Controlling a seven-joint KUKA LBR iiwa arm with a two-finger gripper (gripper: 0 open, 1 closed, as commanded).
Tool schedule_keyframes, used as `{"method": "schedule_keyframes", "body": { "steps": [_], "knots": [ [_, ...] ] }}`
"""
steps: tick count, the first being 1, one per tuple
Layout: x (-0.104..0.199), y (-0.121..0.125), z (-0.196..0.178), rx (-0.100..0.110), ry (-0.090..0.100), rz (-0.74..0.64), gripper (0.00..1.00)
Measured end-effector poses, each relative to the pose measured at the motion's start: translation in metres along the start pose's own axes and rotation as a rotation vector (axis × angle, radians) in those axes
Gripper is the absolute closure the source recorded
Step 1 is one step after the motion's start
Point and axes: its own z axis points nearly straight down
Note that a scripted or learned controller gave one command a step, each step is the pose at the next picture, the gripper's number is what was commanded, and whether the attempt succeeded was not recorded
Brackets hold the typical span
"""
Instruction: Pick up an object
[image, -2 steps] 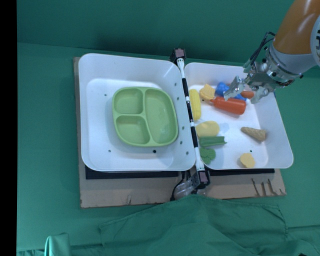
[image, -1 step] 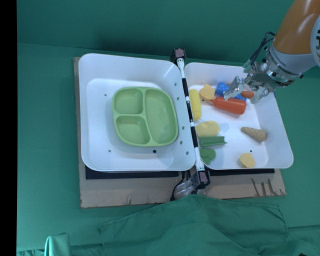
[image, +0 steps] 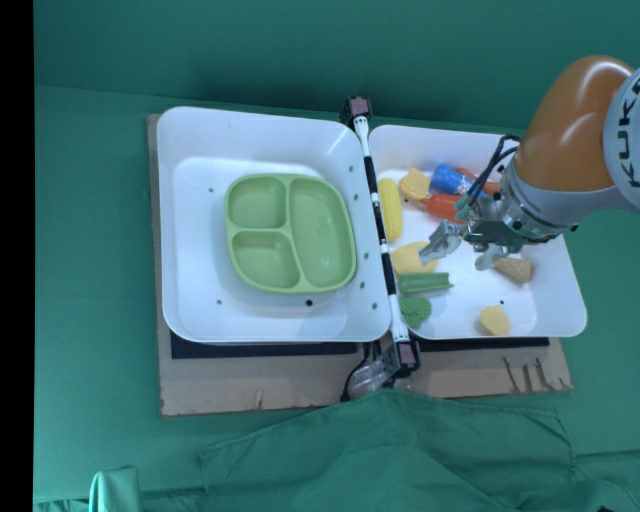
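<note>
Left bin (image: 190, 150): green divided plate (image: 290, 232) at centre. Right bin (image: 560, 310): yellow corn (image: 390, 208) at 9 o'clock by the divider, green pieces (image: 424, 284) at 7, small yellow chunk (image: 493, 320) at 5. Gripper (image: 466, 243) hangs mid-bin, fingers spread, nothing between them. Arm (image: 570, 130) enters from 2 o'clock.

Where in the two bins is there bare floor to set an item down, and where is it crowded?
Free: the left bin floor around the green divided tray, widest along its left and far sides; also the right bin near right corner, past the yellow piece. Crowded: the right bin's left half, with corn and green vegetables, under the gripper.
</note>
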Motion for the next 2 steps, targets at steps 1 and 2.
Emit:
{"method": "schedule_keyframes", "body": {
  "steps": [1, 2],
  "knots": [
    [-0.029, 0.026, 0.094, -0.009, -0.003, 0.004, 0.0],
    [-0.046, 0.102, 0.091, -0.022, -0.005, -0.001, 0.0]
  ]
}}
